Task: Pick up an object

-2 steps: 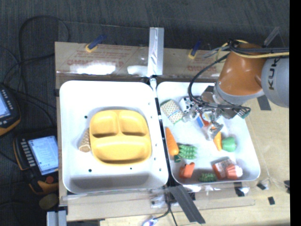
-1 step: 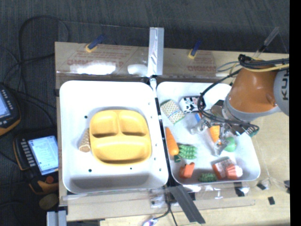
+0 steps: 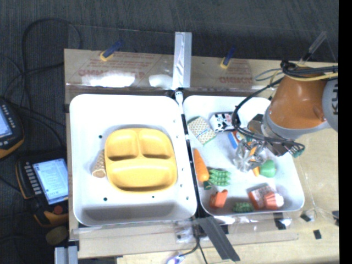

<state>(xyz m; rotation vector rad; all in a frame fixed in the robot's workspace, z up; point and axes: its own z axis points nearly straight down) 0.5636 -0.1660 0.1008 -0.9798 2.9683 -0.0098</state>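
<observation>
The end effector [image 3: 246,157] hangs low in the right bin [image 3: 291,199] – just left of a green toy [image 3: 268,169]. Whether it grips anything, I cannot tell. A yellow tray [image 3: 141,158] fills the left bin [image 3: 82,147].

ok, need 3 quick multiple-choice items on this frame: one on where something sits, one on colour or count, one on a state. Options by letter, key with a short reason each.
1. Where is the yellow divided tray?
A. in the left bin
B. in the right bin
C. on the bench outside both bins

2. What colour is the band above the arm's wrist?
A. blue
B. orange
C. green

3. How does the yellow divided tray lie?
A. flat, open side up
B. flipped upside down
C. standing on edge against the bin wall

Key:
1 A: the tray lies inside the left bin, next to a small tan cone.
2 B: the band over the gripper is orange.
3 A: its three compartments face up.
</observation>
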